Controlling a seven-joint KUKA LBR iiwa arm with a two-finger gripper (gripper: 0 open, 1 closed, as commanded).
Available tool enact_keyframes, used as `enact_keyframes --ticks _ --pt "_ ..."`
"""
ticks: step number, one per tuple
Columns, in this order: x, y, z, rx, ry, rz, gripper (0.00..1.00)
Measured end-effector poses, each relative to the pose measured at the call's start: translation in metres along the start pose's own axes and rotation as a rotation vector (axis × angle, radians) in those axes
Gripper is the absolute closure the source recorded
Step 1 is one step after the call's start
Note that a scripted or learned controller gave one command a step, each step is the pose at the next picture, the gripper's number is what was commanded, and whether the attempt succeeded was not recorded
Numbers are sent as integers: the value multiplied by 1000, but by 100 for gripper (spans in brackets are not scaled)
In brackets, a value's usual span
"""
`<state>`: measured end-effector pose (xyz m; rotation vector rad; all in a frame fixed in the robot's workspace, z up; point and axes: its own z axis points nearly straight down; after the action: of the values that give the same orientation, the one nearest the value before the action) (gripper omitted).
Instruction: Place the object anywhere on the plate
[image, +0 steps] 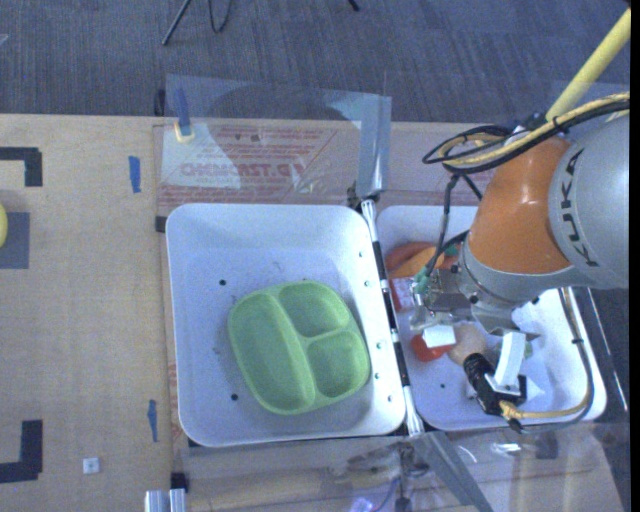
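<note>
A green divided plate (298, 346) with three compartments lies in the left white bin (200, 260). The arm hangs over the right bin (570, 390), and my gripper (432, 322) is low at that bin's left side. Directly below the gripper lies a red object (432, 349). An orange object (405, 259) sits at the back left of the bin, and a pale tan object (468, 345) lies to the right of the red one. The wrist hides how the gripper stands against these objects.
A small red-and-white item (400, 294) lies against the right bin's left wall. White pieces (528, 350) rest on the bin floor to the right. A clear plastic sheet (270, 150) is taped to the bench behind the bins.
</note>
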<state>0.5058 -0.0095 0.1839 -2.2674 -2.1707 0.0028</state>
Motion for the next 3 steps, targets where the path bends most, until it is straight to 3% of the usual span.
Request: enact_keyframes --ticks 1,2,3 --pt "56 -24 -2 -7 -2 -298 100" --pt "55 -24 -1 -4 -2 -298 0" --pt "54 -22 -12 -9 -4 -293 100"
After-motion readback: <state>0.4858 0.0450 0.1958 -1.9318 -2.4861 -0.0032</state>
